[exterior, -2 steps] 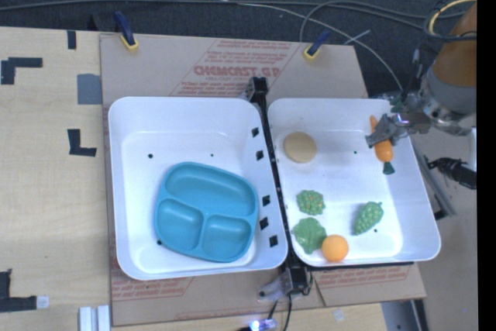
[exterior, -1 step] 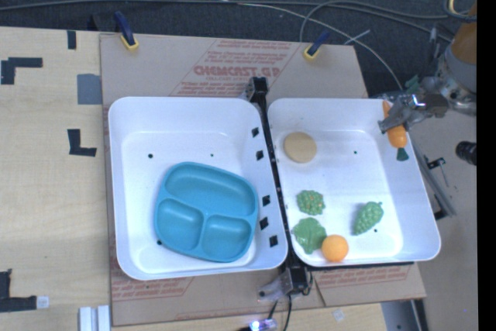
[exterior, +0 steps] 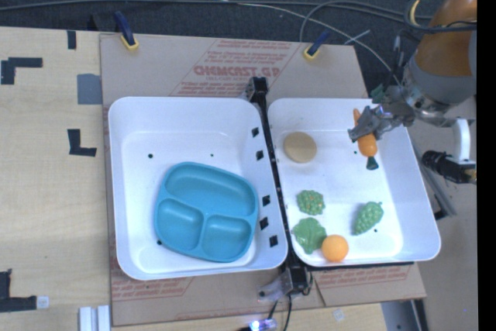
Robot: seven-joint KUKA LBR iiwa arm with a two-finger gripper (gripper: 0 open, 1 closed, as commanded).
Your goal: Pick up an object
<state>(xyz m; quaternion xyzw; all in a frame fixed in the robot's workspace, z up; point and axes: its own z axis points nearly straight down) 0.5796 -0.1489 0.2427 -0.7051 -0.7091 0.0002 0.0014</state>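
1. The surface is pale wood, with a cardboard sheet laid on it and two shallow white bins side by side on the sheet.
2. The left bin contains a blue divided tray, lying flat toward the bin's near side.
3. The right bin contains several small play-food pieces.
4. The grey arm reaches in from the right, its orange band at the top corner of the view.
5. The gripper sits over the right bin's far right part, beside the rim. A small orange carrot with a green tip appears clamped between its fingers, hanging down just above the bin floor.
6. A tan round cookie lies in the far left part of the right bin.
7. A green broccoli sits near the middle, with a leafy green piece nearer the front.
8. An orange ball touches the leafy piece at the front edge.
9. A green grape bunch lies to the right, apart from the others.
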